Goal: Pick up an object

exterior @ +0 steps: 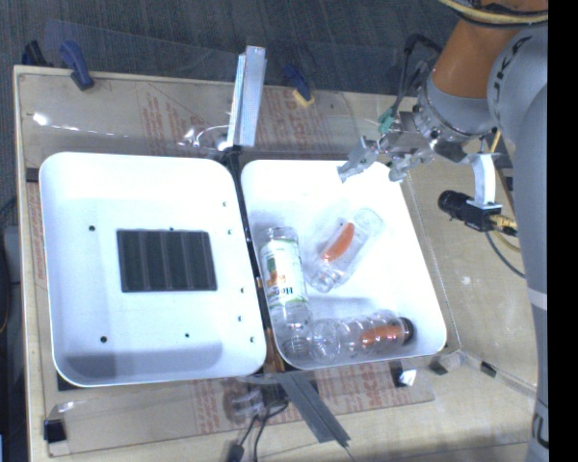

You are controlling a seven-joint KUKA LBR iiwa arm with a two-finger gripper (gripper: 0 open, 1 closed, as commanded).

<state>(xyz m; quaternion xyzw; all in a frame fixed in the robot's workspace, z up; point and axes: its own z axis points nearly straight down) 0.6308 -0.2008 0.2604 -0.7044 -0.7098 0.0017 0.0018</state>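
Three clear plastic bottles (328, 287) (ribbed, glossy) lie in the smooth white right bin (424, 287); gripper (376, 162) jaws spread, holding nothing.

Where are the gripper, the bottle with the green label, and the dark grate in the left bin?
gripper (378, 158), camera view, midway between its fingertips.
green-label bottle (281, 275), camera view, on its label.
grate (167, 261), camera view, at its middle.

3 clear glossy plastic bottles (339, 248); smooth white plastic bins (67, 258); matt wooden bench (482, 296).
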